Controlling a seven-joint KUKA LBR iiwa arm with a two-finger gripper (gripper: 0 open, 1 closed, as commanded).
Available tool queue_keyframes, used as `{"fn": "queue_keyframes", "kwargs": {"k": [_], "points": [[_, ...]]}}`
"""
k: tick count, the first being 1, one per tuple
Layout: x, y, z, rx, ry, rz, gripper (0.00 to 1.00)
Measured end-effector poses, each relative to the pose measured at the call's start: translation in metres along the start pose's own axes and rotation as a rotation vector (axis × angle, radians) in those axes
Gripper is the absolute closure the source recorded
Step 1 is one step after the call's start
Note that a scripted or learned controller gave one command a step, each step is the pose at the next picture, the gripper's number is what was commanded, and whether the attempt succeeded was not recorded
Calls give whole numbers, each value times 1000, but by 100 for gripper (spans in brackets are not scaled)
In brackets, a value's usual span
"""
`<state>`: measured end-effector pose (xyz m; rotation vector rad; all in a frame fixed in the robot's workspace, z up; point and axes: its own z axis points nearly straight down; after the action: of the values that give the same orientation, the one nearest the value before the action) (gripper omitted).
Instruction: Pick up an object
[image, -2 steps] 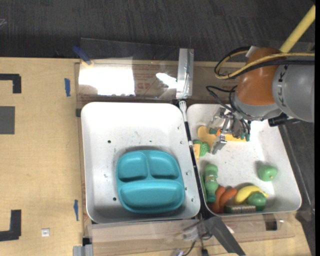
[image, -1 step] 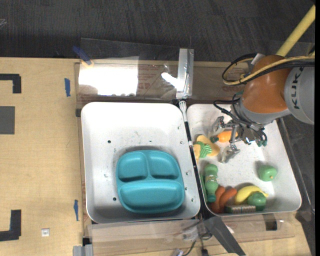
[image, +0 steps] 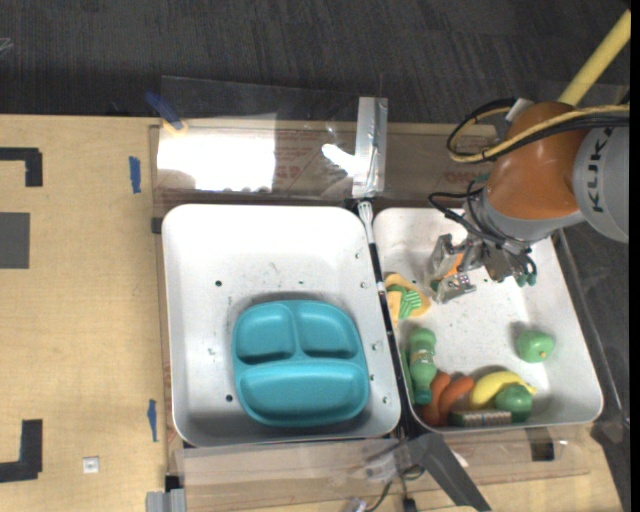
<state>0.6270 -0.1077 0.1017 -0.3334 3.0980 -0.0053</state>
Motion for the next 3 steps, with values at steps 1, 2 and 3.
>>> {"fn": "queue_keyframes", "kwargs": {"k": [1,2,3], "points": [[-56,44,-86,-4,12,142,100],[-57,46,-155,-6,12,-144,100],[-53,23,-197,-6,13,-244,100]]}}
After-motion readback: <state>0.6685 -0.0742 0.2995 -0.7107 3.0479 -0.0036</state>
